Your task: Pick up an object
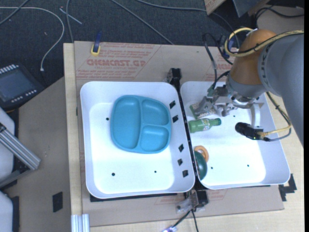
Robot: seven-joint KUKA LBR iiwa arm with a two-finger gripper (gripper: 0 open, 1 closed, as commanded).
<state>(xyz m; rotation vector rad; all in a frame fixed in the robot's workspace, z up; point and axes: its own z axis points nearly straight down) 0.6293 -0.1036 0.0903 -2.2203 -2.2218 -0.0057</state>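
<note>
Your green bottle [204, 124] lies on its side in the right bin [241, 164], close to that bin's left wall, with its narrow end pointing right. The gripper [199, 108] sits just behind the bottle, low over the bin floor and very near it, but you cannot tell how wide it stands, nor whether it touches the bottle. Nothing is visibly held. Nearer you along the same wall, a small orange piece [201, 152] lies against a dark teal one [200, 167]. The grey arm [277, 64] reaches in from the right above the bin's far corner. In the left bin [130, 175] a blue divided plate [140, 124] rests flat, towards the back
</note>
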